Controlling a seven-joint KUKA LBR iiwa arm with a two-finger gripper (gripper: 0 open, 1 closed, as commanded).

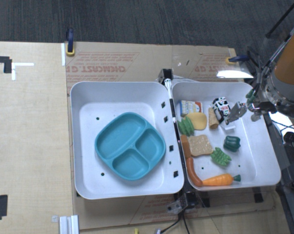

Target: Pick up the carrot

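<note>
The orange carrot (218,180) with a green top lies along the near wall of the right bin (264,145), its tip pointing left. My gripper (235,113) hangs over the far right part of that bin, just right of a black-and-white cow toy (220,106). It is well back from the carrot, with a dark green pepper (231,143) lying between them. I see nothing held in it.
The right bin also holds a reddish sausage (191,168) touching the carrot's tip, a bread slice (200,145), a green leafy piece (220,157), a green bean pod (186,126), a yellow piece (198,120) and a small carton (189,106). A blue divided plate (130,146) lies in the left bin (83,130).
</note>
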